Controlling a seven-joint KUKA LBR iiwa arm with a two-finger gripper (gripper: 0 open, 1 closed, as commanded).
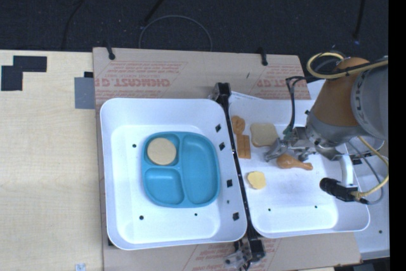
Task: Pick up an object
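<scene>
My gripper [279, 150] hangs low over the right bin [317, 219], reaching in from the right. Right under and beside it lies an orange-brown drumstick-shaped toy [294, 163], close against the gripper; whether they touch is unclear. A tan bread slice [263, 134] lies just left of and behind the gripper. Along the bin's left wall sit a brown pastry piece [238, 124] and an orange rectangular piece [243, 146]. A yellow round piece [256, 180] rests in front of them.
The left bin [120, 225] holds a blue divided plate [190, 190] with a round tan cookie [161, 151] in its back-left compartment. A black divider [232, 155] runs between the bins. The arm's cables and a black fitting [336, 188] overhang the right bin's right side.
</scene>
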